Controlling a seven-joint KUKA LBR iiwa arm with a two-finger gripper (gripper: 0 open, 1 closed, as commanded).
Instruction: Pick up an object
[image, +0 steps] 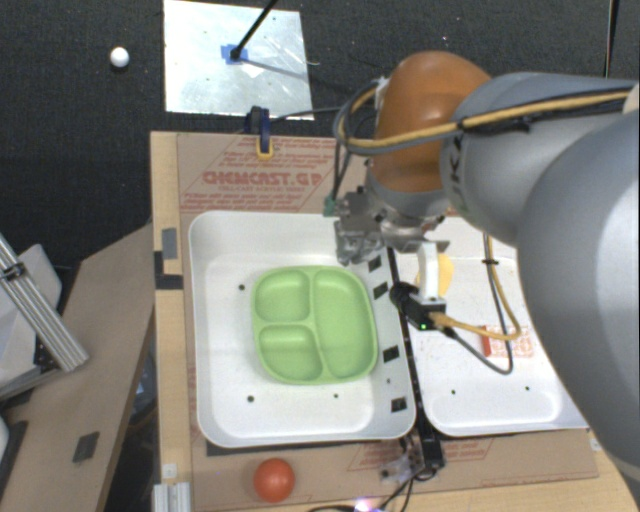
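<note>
A light green divided plate with three compartments lies flat in the left white bin. My gripper hangs over the far right corner of that bin, just above the plate's back right rim, under the orange band of the arm. A pale yellow object lies in the right white bin, partly hidden by the wrist. A small red and white item lies further right in that bin.
An orange ball rests on the cardboard in front of the left bin. Black clips line the divider between the bins. Cables loop over the right bin. An aluminium rail stands at the left.
</note>
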